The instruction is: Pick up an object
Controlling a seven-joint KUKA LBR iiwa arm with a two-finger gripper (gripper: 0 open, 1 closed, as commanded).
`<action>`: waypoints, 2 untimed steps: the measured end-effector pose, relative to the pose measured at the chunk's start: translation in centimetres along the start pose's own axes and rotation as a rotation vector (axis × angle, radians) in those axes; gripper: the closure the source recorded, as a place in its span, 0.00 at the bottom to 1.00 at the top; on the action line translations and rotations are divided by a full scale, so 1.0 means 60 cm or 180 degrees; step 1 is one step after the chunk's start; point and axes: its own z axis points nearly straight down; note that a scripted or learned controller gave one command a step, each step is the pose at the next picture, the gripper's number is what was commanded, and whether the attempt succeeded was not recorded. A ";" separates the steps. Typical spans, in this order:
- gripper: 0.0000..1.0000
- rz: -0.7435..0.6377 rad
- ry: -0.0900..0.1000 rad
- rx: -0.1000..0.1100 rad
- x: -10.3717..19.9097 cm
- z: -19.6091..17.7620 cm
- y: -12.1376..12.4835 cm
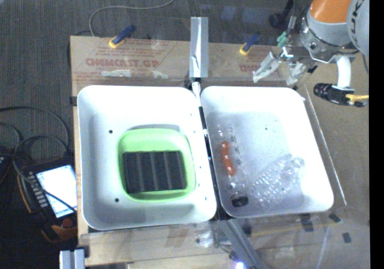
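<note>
Two white bins sit below the end effector (279, 68), which hangs above the right bin's (312, 117) far rim, fingers apart and carrying nothing. Down and nearer me lie a crumpled clear plastic bottle (276, 181) and an orange-banded clear tube (226, 157), probably awaiting a descent.

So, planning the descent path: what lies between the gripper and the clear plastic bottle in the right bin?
In the camera view, only bare white bin floor lies between the gripper, above the bin's far rim, and the clear plastic bottle.

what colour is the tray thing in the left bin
Light green tray with dark slats, seen in the camera view.
</note>
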 end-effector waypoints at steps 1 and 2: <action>0.00 0.0702 0.0004 0.0004 -0.039 0.156 -0.122; 0.00 0.1136 0.0013 0.0016 -0.130 0.244 -0.238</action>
